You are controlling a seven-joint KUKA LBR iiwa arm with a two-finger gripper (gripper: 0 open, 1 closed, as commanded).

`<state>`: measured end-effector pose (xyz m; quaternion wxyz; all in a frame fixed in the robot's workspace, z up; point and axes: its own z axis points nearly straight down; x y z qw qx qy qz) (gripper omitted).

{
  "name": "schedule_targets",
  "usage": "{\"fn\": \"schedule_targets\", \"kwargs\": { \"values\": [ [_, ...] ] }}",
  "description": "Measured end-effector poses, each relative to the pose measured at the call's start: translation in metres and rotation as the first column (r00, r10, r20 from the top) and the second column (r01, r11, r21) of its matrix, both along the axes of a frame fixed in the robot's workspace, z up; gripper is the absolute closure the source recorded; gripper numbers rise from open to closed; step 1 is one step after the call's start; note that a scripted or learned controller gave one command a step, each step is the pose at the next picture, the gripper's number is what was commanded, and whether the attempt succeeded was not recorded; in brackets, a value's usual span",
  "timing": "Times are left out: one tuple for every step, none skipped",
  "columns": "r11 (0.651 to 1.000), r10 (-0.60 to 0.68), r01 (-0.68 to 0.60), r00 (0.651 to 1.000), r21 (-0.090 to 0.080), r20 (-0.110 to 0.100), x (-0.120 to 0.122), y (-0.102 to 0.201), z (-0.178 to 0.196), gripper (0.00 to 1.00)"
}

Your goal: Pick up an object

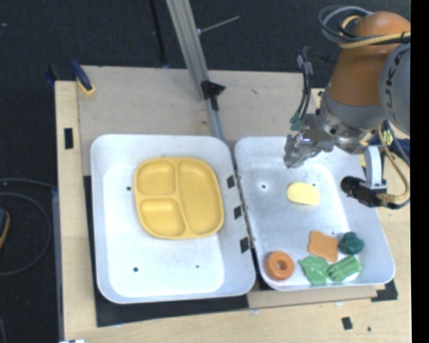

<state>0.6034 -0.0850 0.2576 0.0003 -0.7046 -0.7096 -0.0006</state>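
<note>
The right bin (268,164) holds a pale yellow lemon-shaped piece (303,194) near its middle. Along its front lie an orange ring (279,264), an orange flat piece (323,246), a dark green lump (351,244) and light green pieces (330,269). My gripper (297,152) hangs over the back of the right bin, just behind and slightly left of the yellow piece. I see nothing held beneath it.
The left bin (114,263) bears a yellow divided plate (179,196). A metal pole (189,45) slants from the back toward the gap between the bins. Cables and a black connector (357,188) hang at the right bin's right side.
</note>
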Motion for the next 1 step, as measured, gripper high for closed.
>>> {"fn": "schedule_targets", "kwargs": {
  "values": [
    [1.0,-0.001,0.001,1.0,-0.001,-0.001,-0.0125,0.0453,-0.0117,1.0]
  ]
}}
